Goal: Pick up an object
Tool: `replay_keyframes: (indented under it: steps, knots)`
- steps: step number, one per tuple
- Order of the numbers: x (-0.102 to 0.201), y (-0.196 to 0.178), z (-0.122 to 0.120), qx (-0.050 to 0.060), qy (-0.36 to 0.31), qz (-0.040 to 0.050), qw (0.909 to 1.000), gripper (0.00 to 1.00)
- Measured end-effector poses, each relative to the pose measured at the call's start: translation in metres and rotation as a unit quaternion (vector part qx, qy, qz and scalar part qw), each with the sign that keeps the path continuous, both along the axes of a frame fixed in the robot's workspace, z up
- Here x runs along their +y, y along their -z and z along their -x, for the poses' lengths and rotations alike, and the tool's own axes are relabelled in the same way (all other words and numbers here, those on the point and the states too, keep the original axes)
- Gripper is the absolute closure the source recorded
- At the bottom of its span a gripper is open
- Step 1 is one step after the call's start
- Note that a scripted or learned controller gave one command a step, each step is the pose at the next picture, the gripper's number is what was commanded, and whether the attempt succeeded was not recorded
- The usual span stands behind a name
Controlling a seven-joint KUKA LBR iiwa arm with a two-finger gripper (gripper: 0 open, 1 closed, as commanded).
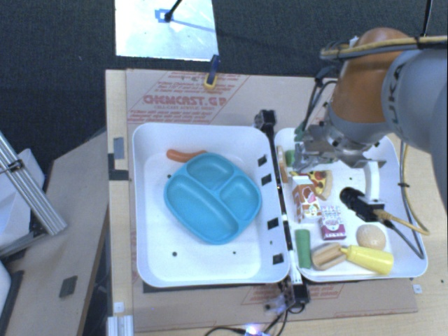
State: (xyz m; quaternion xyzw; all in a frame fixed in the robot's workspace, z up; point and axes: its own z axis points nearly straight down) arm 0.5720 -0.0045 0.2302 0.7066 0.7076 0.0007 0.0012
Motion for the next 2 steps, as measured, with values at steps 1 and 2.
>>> replay_keyframes:
  steps: [1,2]
  knots:
    - [0.015,0.009,0.008,0.001,-0.002,-0.0004,1.0,1.0]
    - [0.007,0.006,-0.004,0.0,0.0,-0.0004,1.0,1.0]
